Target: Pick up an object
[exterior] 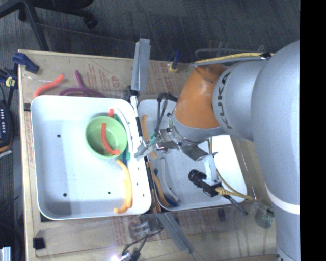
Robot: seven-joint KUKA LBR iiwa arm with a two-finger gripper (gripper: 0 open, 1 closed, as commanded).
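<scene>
- Hanging over the divide between the two bins, the gripper point(144, 148) shows too little to tell its state or any load.
- Just left, a green bowl point(106, 136) with a red strip point(105, 138) sits in the left bin point(61, 168).
- A yellow-orange strip point(126, 188) lies below the bowl.

Right bin point(232, 201): largely covered by the arm point(239, 97); contents beneath not determinable. Gripper point(145, 149): small and cluttered at the divide between bins; grip state unreadable. Arm: cut off at right and bottom edges. Chair base point(56, 12): cropped by top edge. Dark device point(4, 125) left of desk point(102, 66): cropped, unidentifiable.
</scene>
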